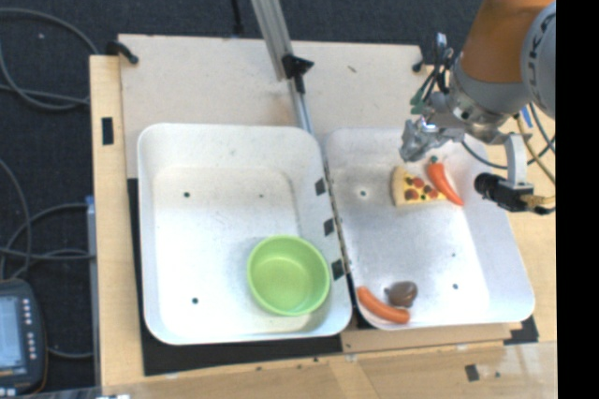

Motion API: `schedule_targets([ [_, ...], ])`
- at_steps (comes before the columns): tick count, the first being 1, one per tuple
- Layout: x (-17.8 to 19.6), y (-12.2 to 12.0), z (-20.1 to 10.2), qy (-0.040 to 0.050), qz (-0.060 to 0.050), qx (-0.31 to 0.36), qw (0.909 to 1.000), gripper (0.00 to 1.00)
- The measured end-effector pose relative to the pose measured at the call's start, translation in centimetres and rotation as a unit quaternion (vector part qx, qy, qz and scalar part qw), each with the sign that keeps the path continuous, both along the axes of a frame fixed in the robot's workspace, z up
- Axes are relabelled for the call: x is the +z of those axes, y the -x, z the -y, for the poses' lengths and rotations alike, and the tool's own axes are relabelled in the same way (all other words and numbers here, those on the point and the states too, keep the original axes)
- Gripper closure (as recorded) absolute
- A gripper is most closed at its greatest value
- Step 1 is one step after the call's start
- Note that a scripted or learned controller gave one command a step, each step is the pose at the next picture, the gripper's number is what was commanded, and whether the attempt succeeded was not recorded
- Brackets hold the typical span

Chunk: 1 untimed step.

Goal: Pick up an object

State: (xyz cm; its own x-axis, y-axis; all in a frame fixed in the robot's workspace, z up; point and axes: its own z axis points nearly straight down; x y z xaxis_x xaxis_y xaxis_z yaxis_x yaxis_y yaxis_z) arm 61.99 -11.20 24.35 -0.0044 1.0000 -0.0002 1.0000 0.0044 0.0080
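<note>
My gripper [418, 142] hangs over the back of the right bin [487, 294], just above and behind a toy pizza slice [415, 189]. An orange carrot [445, 183] lies against the slice's right side. Near the bin's front edge rest an orange sausage [383, 304] and a brown lump [402, 293]. Nothing shows between the fingers.
A green bowl [288, 273] sits in the front right corner of the left bin [187, 200]. A slanted metal post [271, 13] rises from between the bins at the back. Cables hang off the arm at the right.
</note>
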Motion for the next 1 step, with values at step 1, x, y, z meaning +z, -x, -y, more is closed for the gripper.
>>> schedule_targets([
  [1,3.58,-0.13,0.06,0.0000,-0.001,0.000,1.0000,1.00],
])
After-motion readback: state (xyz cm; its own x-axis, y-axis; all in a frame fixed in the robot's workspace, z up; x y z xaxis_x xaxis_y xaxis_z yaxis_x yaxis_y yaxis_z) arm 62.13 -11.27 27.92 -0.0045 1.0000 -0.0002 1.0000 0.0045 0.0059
